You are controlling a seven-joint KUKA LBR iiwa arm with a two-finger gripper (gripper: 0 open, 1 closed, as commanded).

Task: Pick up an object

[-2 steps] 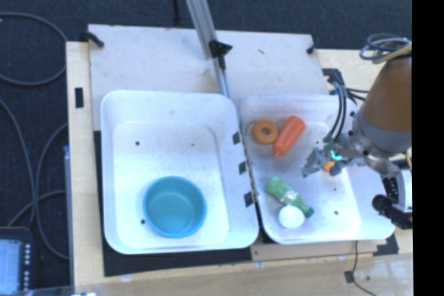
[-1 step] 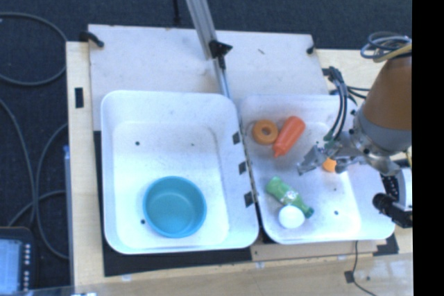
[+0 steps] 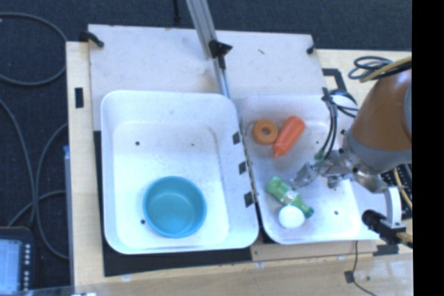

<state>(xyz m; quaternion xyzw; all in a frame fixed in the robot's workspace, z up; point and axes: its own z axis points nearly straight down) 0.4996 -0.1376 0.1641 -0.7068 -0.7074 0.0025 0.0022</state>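
Observation:
The right bin [image 3: 326, 232] holds an orange ring [image 3: 264, 132], an orange carrot-shaped piece [image 3: 289, 135], a green bottle-like toy [image 3: 287, 195] and a white ball [image 3: 291, 217]. My gripper [image 3: 310, 173] hangs low in this bin, just right of and above the green toy and below the carrot piece. Its fingers look spread, with nothing seen between them. The left bin [image 3: 125, 114] holds a blue bowl [image 3: 175, 206] near its front.
A metal rail [image 3: 198, 3] slants from the top down to the gap between the bins. Cables [image 3: 336, 114] hang by the arm's orange band [image 3: 385, 111] over the right bin's right side. Dark floor surrounds the bench.

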